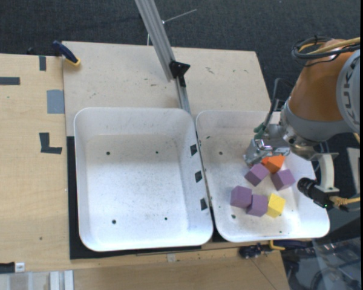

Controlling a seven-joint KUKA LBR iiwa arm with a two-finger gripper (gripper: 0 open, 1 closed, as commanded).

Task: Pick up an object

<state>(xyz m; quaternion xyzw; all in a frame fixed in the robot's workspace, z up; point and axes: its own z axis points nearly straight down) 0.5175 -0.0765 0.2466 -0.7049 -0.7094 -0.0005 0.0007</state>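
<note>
**Gripper lowered among blocks in the right bin**

2 white bins are seen side by side. In the left bin [136, 180] no object is seen. In the right bin [230, 132], 4 purple blocks [249, 199] and 1 yellow block [276, 205] are clustered toward 4 o'clock. The gripper [263, 151] is positioned just above them, touching an orange block [273, 161]; whether it is clenched cannot be told.

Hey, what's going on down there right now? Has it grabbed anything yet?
Tool low in right white bin, by the small orange block. No grab confirmed. Four purple blocks and one yellow block crowd close.
</note>
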